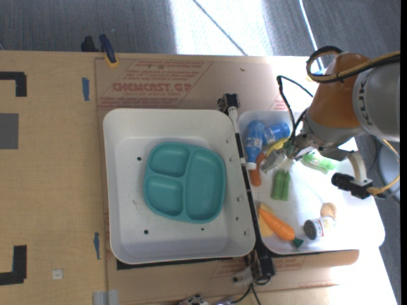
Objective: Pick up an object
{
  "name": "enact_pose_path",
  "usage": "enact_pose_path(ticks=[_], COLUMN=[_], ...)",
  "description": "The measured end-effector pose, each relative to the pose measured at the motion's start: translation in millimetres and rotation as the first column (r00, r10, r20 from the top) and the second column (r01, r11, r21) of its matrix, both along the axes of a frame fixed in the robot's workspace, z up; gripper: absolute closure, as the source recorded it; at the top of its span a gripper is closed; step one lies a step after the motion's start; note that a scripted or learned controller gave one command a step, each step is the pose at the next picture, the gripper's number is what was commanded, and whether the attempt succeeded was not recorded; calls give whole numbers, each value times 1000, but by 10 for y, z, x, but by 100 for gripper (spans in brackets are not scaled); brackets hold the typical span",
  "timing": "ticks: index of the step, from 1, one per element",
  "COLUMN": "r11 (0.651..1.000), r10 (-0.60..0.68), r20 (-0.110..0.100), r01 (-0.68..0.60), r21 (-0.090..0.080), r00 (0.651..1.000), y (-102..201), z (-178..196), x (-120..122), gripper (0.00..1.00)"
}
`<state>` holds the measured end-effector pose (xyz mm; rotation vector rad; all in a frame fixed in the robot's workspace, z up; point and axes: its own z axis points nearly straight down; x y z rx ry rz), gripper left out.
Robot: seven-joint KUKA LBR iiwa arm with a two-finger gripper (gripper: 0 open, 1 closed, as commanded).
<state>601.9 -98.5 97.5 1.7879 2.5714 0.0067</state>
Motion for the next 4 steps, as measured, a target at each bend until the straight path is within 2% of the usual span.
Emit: enact_pose_path(ticks=[1, 2, 3, 4], r11=[993, 993, 943, 942], r10=[-114, -116, 334, 335], r20=[-6, -1, -5, -6], r01=[114, 116, -334, -335], r21=[3, 2, 0, 1], r00=[993, 993, 943, 942], y=[-11, -19, -35, -34], z=[-111, 0, -103, -110], x=[-404, -390, -455, -460], gripper=[0, 100, 100, 0])
